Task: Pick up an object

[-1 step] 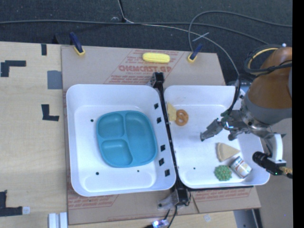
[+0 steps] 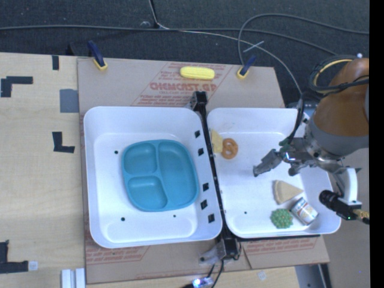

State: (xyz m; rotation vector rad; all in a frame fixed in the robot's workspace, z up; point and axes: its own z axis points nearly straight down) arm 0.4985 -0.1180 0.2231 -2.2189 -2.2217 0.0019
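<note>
Objects lie scattered in the right bin (image 2: 240, 224): a pretzel (image 2: 230, 148) with a yellow piece (image 2: 216, 141) touching it at the far left, and a tan wedge (image 2: 287, 191), a small can (image 2: 304, 210) and a green broccoli-like piece (image 2: 281, 218) clustered at the near right. From the camera view, the tool (image 2: 277, 163) hangs over the middle of this bin, its dark fingers spread apart with nothing between them. The wedge sits just near and right of the tool; the pretzel is to its left, apart from it. The left bin (image 2: 96, 161) holds a blue divided tray (image 2: 160, 174) lying flat at its centre. On the surface (image 2: 36, 161) beyond the bins rests a yellow corn-like toy (image 2: 197, 72).
</note>
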